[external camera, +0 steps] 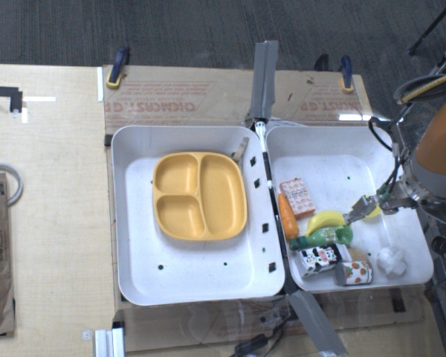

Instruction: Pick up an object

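On the bench, the right bin [357, 166] holds toys at its left wall; pincer [359, 213] state unclear.

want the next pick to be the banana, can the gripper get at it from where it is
Probably yes. The gripper sits just right of the banana, which lies on top of the pile with nothing over it. A green item presses against its lower edge and may get nudged.

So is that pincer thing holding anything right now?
Pincer: cannot be told; it sits at the banana's right end in the right bin.
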Controlling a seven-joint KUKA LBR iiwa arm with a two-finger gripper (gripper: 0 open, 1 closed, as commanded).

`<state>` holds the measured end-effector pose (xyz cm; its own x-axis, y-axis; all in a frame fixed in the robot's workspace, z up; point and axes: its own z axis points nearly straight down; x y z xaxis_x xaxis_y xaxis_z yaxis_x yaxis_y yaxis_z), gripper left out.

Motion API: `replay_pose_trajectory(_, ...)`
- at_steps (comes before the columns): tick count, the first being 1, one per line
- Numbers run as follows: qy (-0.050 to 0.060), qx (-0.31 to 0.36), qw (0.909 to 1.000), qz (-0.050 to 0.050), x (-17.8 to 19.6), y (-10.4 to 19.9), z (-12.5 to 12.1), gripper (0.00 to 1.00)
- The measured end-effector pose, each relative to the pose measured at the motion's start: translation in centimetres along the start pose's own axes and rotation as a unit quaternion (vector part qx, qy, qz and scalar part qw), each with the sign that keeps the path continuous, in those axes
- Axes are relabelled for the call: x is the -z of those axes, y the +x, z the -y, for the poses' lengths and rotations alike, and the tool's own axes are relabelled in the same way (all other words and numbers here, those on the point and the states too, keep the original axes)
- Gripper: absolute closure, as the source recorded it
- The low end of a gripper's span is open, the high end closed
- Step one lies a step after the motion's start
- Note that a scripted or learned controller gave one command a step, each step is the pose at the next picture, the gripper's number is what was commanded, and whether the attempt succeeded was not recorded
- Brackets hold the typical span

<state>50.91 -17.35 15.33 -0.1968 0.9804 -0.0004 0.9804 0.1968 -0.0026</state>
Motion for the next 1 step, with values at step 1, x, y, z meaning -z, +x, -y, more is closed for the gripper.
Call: replay_pose_trajectory(1, -0.013, 0.027, 0.9995, 0.006, -5.33, 3.79, -0.69, 0.0)
